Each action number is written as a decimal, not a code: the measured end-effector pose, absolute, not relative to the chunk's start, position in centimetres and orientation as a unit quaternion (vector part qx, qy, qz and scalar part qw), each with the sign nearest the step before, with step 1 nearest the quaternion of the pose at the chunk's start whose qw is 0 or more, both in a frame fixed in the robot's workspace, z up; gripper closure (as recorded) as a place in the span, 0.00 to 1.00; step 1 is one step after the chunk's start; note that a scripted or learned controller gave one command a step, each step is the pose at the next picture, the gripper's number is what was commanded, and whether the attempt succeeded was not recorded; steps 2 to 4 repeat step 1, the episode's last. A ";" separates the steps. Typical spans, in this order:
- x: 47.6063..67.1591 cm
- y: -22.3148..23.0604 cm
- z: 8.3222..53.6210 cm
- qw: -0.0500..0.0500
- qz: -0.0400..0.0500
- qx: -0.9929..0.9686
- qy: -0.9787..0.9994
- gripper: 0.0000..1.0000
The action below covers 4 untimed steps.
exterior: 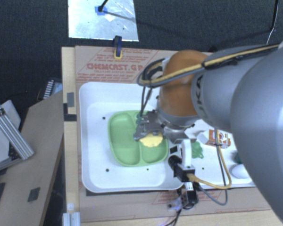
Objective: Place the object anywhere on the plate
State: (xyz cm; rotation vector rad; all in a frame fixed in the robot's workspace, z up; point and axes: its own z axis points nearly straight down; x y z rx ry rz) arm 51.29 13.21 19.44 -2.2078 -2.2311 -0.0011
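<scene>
Yellow rounded object on glossy green plate

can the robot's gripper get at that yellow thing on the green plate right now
Probably yes. The gripper sits right over the green divided plastic plate in the left white bin, directly beside the soft-looking yellow object. Nothing lies between them, though the arm's bulk hides the exact contact.
</scene>
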 end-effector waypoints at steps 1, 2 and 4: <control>51.4 12.9 19.5 0.000 0.000 -0.706 -0.708 0.00; 51.4 12.9 19.5 0.000 0.000 -0.706 -0.708 0.00; 51.4 12.9 19.5 0.000 0.000 -0.706 -0.708 0.00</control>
